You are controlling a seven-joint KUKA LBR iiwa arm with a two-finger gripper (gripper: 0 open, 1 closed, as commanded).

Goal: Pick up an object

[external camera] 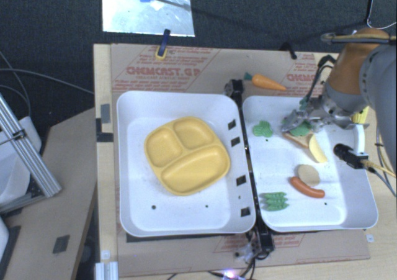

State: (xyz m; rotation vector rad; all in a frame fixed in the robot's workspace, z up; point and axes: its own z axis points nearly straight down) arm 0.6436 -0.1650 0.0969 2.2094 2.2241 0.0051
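Note:
My gripper (296, 122) hangs low over the upper middle of the right bin (347, 213). A green leafy piece (301, 130) sits right under its tip, on top of a tan wedge (299, 140). A pale yellow banana-like piece (317, 148) lies beside the wedge. A green broccoli piece (263, 128) is to the gripper's left. Nearer the front lie a beige round piece (307, 174), a red sausage (306, 187) and green pea pods (273, 200).
The left bin (133, 210) holds a yellow divided plate (187, 154). An orange carrot (268, 82) lies on the cardboard behind the right bin. A black clip (235, 87) sits at the top of the divider between the bins.

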